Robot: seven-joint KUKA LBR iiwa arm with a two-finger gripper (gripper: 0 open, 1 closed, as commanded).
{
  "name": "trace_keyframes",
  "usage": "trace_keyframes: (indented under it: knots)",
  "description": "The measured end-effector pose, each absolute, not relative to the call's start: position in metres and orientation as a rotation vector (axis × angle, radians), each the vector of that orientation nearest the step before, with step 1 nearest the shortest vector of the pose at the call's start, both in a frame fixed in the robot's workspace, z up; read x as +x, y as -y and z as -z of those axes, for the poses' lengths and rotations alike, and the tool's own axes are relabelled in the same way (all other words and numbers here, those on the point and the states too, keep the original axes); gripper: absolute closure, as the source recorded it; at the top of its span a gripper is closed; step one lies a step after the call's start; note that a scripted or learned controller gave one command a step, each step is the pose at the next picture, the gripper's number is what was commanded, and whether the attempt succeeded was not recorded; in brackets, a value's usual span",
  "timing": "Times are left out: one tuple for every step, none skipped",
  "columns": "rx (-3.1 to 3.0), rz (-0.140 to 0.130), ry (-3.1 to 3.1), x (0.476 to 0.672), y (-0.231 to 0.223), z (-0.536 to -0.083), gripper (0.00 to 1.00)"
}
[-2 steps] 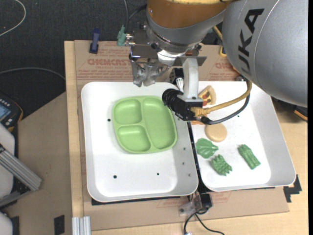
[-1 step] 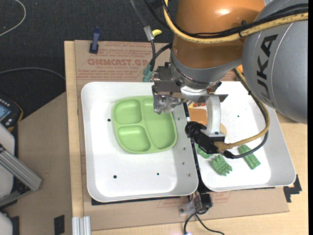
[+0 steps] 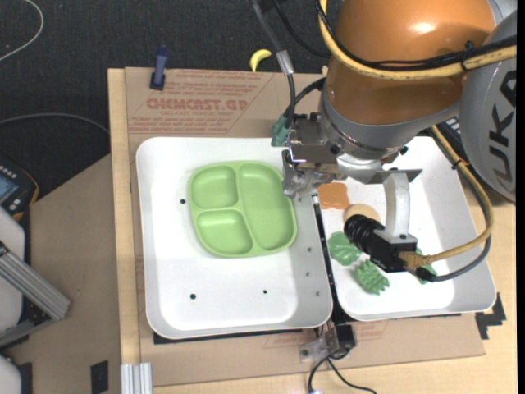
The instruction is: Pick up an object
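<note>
Wrist point(image 3: 361, 130) hangs over the bin edge point(image 3: 320, 253), masking the gripper point(image 3: 299, 179); its state cannot be told. Green plate point(image 3: 243, 209) lies alongside.

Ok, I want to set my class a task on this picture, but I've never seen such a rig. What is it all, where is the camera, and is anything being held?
This is one picture, taken by a fixed camera above the bench and looking down at a slant. The big grey and orange shape is a robot arm reaching in from the right. Its job is to pick up an object.

Two shallow white bins sit side by side. The left bin holds a green plate with three compartments. The right bin holds an orange piece and two green pieces, close under the arm.

The gripper hangs at the wall between the bins, by the plate's right edge. The wrist hides most of it, so I cannot tell whether it holds anything.
</note>
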State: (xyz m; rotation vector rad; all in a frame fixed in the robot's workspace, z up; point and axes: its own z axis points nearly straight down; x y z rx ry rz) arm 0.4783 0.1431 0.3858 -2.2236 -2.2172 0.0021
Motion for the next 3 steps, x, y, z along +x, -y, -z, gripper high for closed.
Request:
trace_keyframes:
  knots:
    - [-2.228, 0.006, 2.22, 0.48, -0.113, -0.404, 1.0]
    - [-2.208, 0.015, 2.236, 0.505, -0.232, -0.453, 1.0]
    - [-2.22, -0.013, 2.218, 0.494, -0.221, -0.39, 1.0]
